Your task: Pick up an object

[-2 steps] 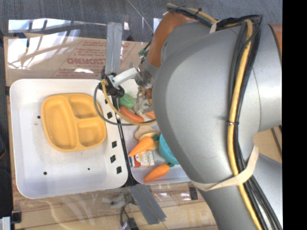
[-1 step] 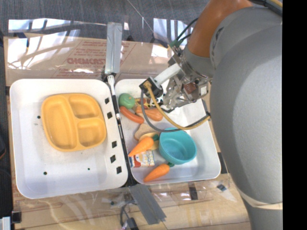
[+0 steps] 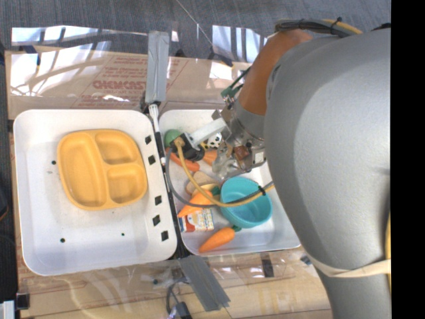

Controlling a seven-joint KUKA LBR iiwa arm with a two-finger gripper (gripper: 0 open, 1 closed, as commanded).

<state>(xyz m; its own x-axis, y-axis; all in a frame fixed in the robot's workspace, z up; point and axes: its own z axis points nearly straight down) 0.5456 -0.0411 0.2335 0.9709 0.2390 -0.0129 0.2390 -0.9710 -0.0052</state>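
The right white bin [image 3: 282,234] holds a jumble of toy items. A teal cup [image 3: 247,203] lies toward the front, an orange carrot [image 3: 216,240] rests by the front wall, and a small orange and white carton [image 3: 196,221] sits to the left of the cup. A green piece [image 3: 173,137] and a small black and white ball [image 3: 212,140] lie near the back. My gripper [image 3: 229,158] hangs low over the middle of this bin, just behind the teal cup. The arm's bulk hides much of the bin's right side.
The left white bin [image 3: 40,231] holds a yellow divided plate [image 3: 101,167]. A grey taped divider [image 3: 157,72] runs between the bins. A yellowish cable [image 3: 199,195] loops across the right bin's contents. Cardboard lies behind both bins.
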